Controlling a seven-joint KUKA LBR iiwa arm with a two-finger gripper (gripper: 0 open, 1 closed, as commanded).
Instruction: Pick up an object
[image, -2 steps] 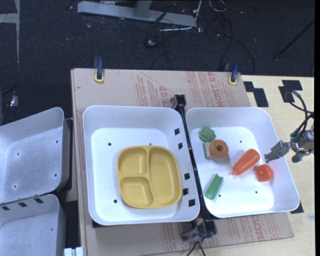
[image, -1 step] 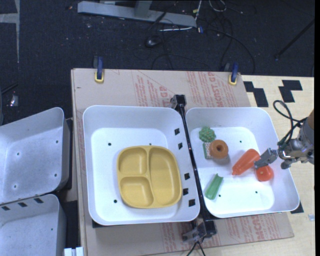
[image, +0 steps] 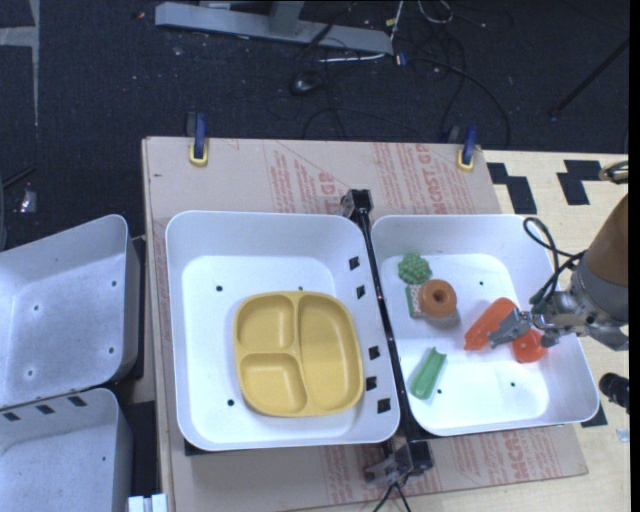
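Leftward, yellow divided plate (image: 298, 353) lies in left bin (image: 190, 250). Right bin (image: 480, 228), frame centre-right: green broccoli piece (image: 414, 268), brown ring (image: 437, 298), green stick (image: 428, 371), orange carrot (image: 489, 323), red piece (image: 528, 349). Gripper (image: 522, 327) at right touching carrot and red piece; finger opening cannot tell, grasp unclear.

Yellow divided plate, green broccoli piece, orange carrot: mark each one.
Yellow divided plate (image: 262, 392): camera view, lower-left rim.
Green broccoli piece (image: 414, 268): camera view, its bumpy top.
Orange carrot (image: 487, 323): camera view, mid-body.
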